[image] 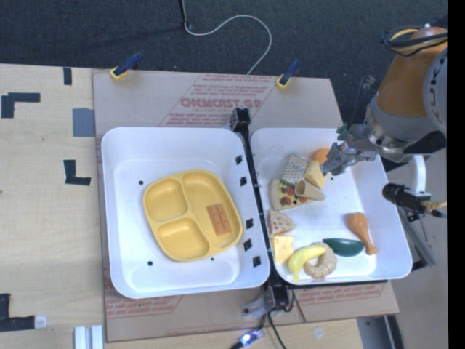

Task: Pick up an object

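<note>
Frankly, fingers (pixel 331 161) blur over cheese wedge (pixel 314 174); their state cannot be told.

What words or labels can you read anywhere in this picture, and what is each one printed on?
"CHEMGEAR" is my best reading of the red print on the cardboard sheet behind the bins; its last letters are blurred.
Two smaller red lines above it, same cardboard: too blurred to read.
Red print on the cardboard's front edge: too small to read.
The yellow tray and toy foods show no readable text.
</note>
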You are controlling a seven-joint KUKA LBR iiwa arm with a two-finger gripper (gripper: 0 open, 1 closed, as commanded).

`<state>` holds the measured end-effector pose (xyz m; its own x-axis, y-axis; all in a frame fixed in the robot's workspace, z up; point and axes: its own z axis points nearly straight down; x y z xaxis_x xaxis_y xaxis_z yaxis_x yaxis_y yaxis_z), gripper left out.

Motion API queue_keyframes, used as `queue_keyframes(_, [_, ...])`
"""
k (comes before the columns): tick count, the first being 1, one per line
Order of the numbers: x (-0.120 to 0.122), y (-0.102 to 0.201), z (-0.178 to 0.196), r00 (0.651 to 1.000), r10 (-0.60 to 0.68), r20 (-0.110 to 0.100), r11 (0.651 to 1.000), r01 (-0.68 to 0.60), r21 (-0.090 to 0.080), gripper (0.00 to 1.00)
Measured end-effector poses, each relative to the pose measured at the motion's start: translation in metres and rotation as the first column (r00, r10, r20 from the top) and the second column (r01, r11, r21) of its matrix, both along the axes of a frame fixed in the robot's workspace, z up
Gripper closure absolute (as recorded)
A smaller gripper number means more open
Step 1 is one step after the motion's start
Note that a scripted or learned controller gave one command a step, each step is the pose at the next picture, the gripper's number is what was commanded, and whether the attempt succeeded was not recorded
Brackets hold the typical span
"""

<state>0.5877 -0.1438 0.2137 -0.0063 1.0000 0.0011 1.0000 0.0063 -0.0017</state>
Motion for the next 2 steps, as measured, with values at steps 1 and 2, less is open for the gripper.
queue_keyframes(1, [0.018, 0.051, -0.006, 1.0, 0.0, 0.0, 1.0, 0.0, 0.0, 1.0])
queue_keyframes(2, [0.041, 0.108, 0.012, 1.0, 0.001, 0.003, 1.0, -0.001, 0.001, 1.0])
